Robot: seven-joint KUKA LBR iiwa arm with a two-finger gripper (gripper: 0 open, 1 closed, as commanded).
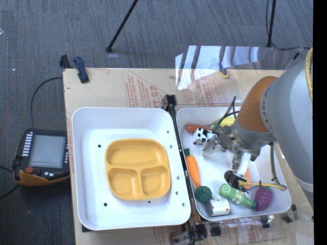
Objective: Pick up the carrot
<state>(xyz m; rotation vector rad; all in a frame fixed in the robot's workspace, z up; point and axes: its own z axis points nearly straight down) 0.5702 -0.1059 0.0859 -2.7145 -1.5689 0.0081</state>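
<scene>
Camera view. Item: carrot (192,170), right bin (215,170), lying lengthwise along the 9 o'clock wall, broccoli (203,193) at its 5 o'clock. Claw (212,146) hovers at the carrot's 1 o'clock; whether it is apart or together I cannot tell. I'd grip mid-body, across its width, clear of the wall.

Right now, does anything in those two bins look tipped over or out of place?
Nothing looks spilled or broken. In the right white bin, the small silver can and the green plastic bottle lie on their sides near the front wall. The orange toy carrot lies loose beside the left wall.
</scene>
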